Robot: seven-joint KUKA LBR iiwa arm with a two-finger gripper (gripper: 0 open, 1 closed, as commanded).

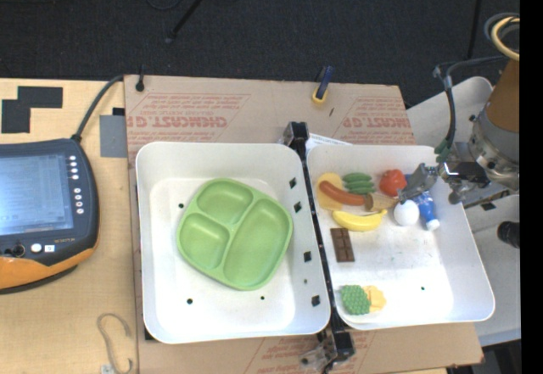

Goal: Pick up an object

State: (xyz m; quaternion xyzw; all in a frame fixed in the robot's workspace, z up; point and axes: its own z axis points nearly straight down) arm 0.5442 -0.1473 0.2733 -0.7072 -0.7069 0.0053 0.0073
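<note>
Where fingers meet the right bin (475, 279), end effector (424, 181) state impossible to tell; tomato (391, 181) just left, egg (406, 212) just below.

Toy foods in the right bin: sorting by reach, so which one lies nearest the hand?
The white egg, lying just beside the hand. The red tomato comes next; the banana, chocolate bar and pineapple lie farther off.

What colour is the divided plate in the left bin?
Light green; the divided plate shows plainly in the camera view, lying in the left bin.
</note>
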